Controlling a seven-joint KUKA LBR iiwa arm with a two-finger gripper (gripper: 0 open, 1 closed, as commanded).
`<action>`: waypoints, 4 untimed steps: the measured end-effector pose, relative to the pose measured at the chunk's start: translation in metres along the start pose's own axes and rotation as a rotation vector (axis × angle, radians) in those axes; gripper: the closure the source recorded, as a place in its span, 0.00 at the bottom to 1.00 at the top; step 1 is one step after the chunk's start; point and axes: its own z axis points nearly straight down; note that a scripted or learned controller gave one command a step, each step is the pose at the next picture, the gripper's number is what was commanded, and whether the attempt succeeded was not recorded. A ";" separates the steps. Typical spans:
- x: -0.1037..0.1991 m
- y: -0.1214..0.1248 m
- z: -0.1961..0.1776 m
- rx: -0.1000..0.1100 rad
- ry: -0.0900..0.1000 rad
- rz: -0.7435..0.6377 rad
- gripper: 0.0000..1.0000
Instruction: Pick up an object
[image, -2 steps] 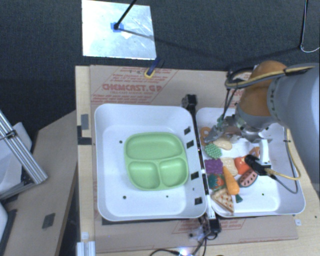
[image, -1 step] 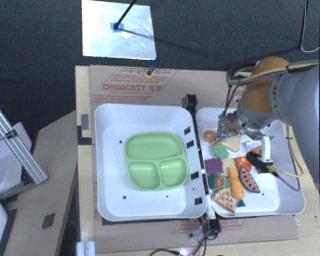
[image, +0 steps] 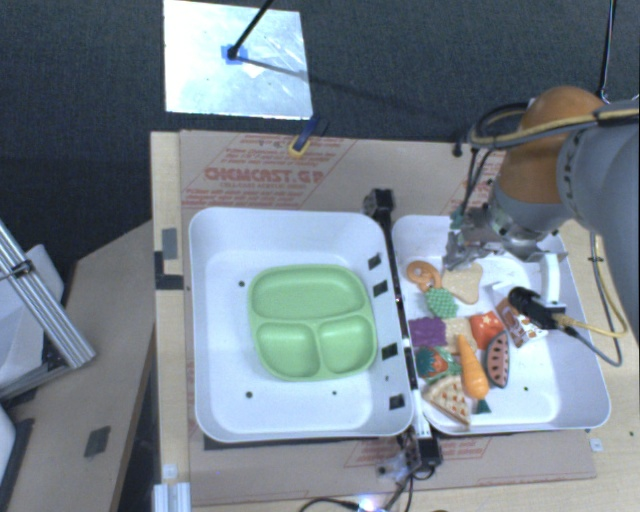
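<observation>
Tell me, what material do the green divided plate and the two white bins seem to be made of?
The green divided plate looks like moulded plastic: even pale colour, rounded compartment ridges, soft sheen. The left bin and the right bin look like thin formed white plastic, glossy with rounded rims, though coated metal cannot be excluded.

A dark carpeted floor (image: 80, 120) surrounds the wooden bench (image: 120, 300) and a shiny metal sheet (image: 235, 62).

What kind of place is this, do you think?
Probably a robotics lab test bench: a grey arm with its claw over a white bin of toy food, beside a green divided tray.
</observation>
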 end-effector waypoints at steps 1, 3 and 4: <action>-0.001 -0.008 -0.052 0.000 0.000 0.001 1.00; 0.038 0.033 -0.091 -0.001 0.001 -0.006 1.00; 0.044 0.037 -0.069 0.004 0.000 -0.002 1.00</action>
